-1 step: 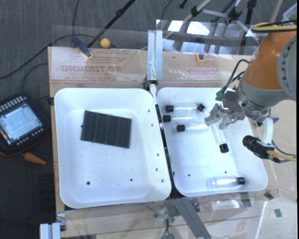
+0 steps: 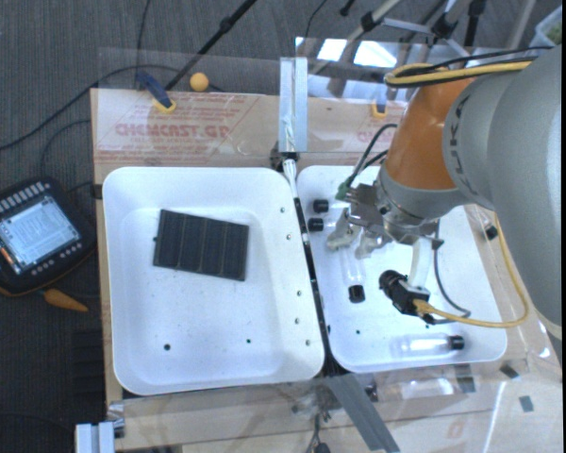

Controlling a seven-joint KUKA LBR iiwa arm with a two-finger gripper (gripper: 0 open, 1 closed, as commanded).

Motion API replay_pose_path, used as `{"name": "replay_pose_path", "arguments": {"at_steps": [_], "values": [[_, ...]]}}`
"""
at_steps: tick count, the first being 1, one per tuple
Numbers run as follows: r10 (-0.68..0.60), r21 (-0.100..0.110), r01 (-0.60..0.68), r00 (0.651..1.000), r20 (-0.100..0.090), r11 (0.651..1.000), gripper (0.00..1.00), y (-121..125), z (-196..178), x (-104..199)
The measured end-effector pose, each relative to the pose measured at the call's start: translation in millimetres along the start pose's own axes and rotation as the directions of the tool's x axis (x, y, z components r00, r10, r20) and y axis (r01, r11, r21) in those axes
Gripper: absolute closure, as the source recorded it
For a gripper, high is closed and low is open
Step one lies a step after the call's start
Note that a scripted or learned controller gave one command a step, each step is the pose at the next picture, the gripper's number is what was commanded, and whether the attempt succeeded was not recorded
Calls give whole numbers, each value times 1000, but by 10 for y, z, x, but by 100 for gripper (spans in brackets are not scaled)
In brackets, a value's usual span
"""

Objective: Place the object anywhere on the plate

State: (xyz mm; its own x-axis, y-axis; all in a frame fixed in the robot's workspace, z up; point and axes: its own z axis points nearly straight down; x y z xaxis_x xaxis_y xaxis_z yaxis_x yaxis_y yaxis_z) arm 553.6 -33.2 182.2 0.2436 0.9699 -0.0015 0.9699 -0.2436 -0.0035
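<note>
A dark, ribbed rectangular plate (image 2: 201, 244) lies flat in the left bin (image 2: 123, 291), toward its far left. My gripper (image 2: 357, 241) hangs over the right bin (image 2: 481, 295), near that bin's left middle and well to the right of the plate. Just below it a slim clear tube (image 2: 351, 272) lies on the bin floor, with a small black piece (image 2: 356, 293) beside its lower end. The wrist hides whatever sits directly under it.
A clear tube with a black cap (image 2: 426, 345) lies near the right bin's front edge. Two small black pieces (image 2: 317, 213) sit by the wall between the bins. A black plug on a yellow cable (image 2: 403, 293) hangs from the arm. A pendant (image 2: 28, 236) lies left of the bench.
</note>
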Motion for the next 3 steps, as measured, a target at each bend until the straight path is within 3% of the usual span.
{"name": "replay_pose_path", "arguments": {"at_steps": [1,2,3], "values": [[-112,1,112,994,1,994,100,-203,-1,925],[-176,3,176,984,1,984,100,-502,340,1659],[-398,2,398,918,1,918,100,-1178,235,2166]]}}
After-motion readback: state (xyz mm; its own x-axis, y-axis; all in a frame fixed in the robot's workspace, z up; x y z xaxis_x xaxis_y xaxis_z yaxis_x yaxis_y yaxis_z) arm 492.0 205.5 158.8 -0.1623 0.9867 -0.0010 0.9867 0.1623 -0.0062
